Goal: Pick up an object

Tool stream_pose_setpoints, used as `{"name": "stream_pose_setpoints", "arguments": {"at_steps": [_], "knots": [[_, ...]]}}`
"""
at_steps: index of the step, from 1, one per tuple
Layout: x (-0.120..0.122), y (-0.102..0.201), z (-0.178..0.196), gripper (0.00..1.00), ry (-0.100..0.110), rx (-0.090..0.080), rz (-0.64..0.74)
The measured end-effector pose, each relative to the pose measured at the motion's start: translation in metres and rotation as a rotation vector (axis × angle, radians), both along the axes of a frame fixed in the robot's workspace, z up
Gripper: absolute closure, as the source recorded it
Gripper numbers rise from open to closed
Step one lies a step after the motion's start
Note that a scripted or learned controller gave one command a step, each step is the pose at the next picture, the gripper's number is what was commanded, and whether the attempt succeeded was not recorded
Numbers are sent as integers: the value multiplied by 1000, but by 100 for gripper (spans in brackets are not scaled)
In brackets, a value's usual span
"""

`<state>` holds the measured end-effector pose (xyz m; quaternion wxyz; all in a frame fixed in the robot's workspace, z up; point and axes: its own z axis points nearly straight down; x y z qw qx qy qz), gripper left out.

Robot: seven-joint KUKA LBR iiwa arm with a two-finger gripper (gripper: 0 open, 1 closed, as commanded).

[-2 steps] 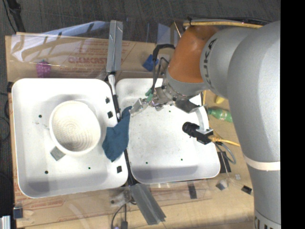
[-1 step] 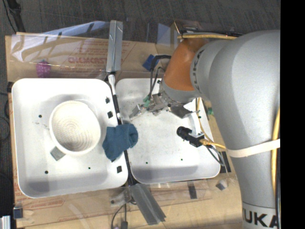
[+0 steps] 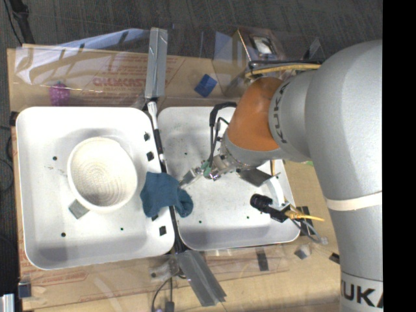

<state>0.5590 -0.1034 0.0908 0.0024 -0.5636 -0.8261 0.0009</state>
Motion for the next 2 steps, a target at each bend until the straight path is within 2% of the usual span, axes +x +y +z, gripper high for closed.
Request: {"name": "stream_pose_setpoints", "arguments": {"at_steps": [1,2], "knots": [[-72,5,0,0,-1,1,209],[-8,-1,1,0,-3,-1,-3]]}}
